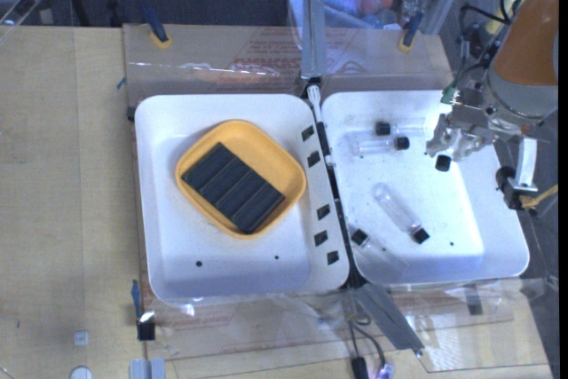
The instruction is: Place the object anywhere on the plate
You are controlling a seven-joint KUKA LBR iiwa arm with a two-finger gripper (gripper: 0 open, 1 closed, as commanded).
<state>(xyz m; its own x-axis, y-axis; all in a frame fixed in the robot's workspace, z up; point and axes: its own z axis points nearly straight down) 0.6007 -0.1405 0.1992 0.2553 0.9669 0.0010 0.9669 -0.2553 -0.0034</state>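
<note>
Camera view, right of frame: tool (448,146) hanging low over the upper right corner of the right bin (497,257), a small black piece just below its tip; open or closed, cannot tell, and nothing visibly held. Judged as the pick step, not yet achieved. Nearby in the same bin: one clear vial (399,216) with a black cap at centre, another clear vial (377,138) toward the top. Next move calls for a secure grasp, then a carry leftward to the yellow plate (197,162) with its dark ribbed insert in the left bin (164,271).
</note>
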